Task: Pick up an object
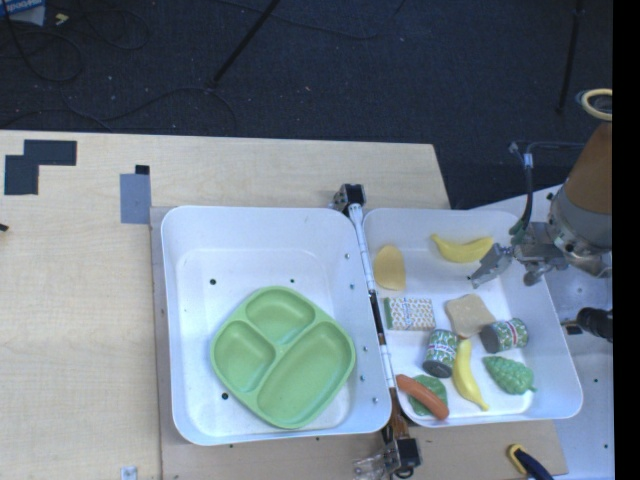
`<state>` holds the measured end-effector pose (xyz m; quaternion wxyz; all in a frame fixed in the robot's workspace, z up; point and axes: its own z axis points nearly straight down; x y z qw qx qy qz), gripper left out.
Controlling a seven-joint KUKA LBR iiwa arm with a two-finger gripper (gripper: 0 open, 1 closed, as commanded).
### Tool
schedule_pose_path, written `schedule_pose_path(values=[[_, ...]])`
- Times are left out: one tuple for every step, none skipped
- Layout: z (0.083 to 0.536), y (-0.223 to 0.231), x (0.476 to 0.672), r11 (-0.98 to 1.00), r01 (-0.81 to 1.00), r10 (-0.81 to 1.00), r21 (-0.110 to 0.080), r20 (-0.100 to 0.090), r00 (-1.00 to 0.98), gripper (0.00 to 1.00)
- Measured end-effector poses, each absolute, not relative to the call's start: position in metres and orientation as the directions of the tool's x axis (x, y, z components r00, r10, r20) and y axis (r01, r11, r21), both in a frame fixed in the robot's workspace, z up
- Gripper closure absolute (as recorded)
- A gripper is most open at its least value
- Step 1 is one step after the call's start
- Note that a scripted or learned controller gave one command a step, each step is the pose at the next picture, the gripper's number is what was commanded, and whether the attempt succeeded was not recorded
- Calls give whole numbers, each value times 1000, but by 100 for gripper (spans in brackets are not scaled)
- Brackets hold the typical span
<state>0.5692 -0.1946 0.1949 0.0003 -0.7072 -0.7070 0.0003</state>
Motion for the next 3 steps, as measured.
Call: schedule_pose_path(values=[[93, -211, 579, 0, 1000, 1000, 5, -1, 0, 0], [88, -191, 644, 2, 1000, 1000, -1, 1, -2, 0], [88, -213, 644, 2, 1000, 1000, -1, 0, -2, 0]])
